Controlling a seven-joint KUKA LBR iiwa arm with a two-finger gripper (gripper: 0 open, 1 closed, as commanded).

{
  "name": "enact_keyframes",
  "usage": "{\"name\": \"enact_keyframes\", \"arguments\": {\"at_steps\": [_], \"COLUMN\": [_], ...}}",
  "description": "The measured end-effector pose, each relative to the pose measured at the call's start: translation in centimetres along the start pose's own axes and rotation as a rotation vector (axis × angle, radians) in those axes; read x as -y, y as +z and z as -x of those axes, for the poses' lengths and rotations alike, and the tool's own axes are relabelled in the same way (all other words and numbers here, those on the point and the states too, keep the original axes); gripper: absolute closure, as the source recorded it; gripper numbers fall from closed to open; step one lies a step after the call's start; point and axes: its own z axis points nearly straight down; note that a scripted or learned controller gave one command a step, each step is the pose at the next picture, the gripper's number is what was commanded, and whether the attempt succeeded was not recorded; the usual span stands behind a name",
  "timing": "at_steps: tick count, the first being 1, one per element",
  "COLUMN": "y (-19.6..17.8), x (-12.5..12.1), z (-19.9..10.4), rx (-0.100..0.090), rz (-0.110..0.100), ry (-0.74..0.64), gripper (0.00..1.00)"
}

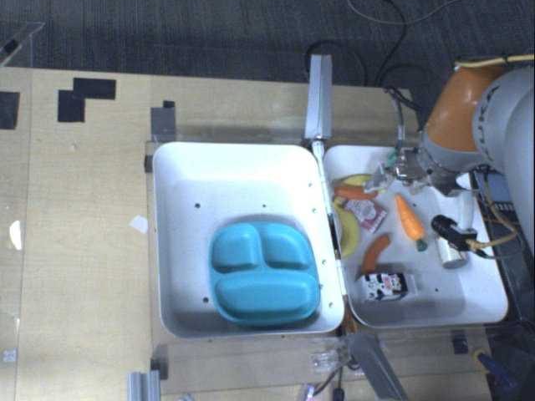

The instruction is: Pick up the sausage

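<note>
The pincer [399, 167] hangs at the upper edge of the right bin [485, 303], and whether it is open or closed cannot be told from here. The sausage [375, 251] lies lower in that bin, just above the small carton [384, 286], left of the carrot [409, 216]. This looks like the approach step; next it needs to travel down-frame and settle over the sausage.

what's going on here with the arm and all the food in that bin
A grey KUKA arm reaches in from the right over the right bin, its tool near the far edge. Its target, the sausage, lies loose toward the bin's middle, apart from the tool, beside a carrot, a banana and a small black-and-white carton. The left bin holds a blue divided tray. No grasp on the sausage is visible yet.
</note>
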Motion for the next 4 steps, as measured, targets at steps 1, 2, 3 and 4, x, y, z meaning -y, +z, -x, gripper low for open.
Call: {"name": "enact_keyframes", "arguments": {"at_steps": [1, 2, 3, 4], "y": [0.8, 0.0, -17.1, -8.5], "x": [8.1, 10.2, 6.3, 8.2], "z": [-1.4, -0.2, -11.0, -8.5], "rx": [-0.01, -0.011, -0.011, -0.021], "rz": [-0.023, -0.028, -0.047, -0.045], "ry": [-0.128, 0.024, 0.123, -0.289], "gripper": [0.0, 0.0, 0.0, 0.0]}}
